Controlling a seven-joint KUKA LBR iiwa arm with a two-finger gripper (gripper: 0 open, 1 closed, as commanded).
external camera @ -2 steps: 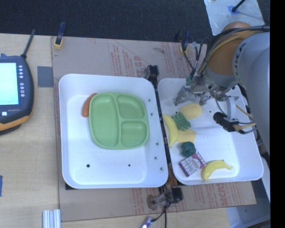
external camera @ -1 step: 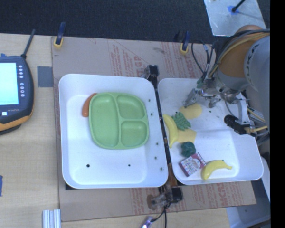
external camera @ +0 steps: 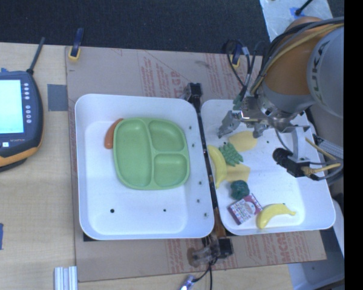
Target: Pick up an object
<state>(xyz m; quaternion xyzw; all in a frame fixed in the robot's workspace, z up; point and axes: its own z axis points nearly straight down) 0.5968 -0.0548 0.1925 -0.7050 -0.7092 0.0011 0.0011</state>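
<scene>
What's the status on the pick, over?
Gripper low over right bin, nothing seen between fingers. Green toy and yellow pieces just beneath. Green tray in left bin.

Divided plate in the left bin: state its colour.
Light green, seen plainly in the camera view: divided plate.

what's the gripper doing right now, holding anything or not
Gripper: hangs over the far end of the right bin, above the toy food; whether it is open, shut or holding something cannot be told from this view.
</scene>
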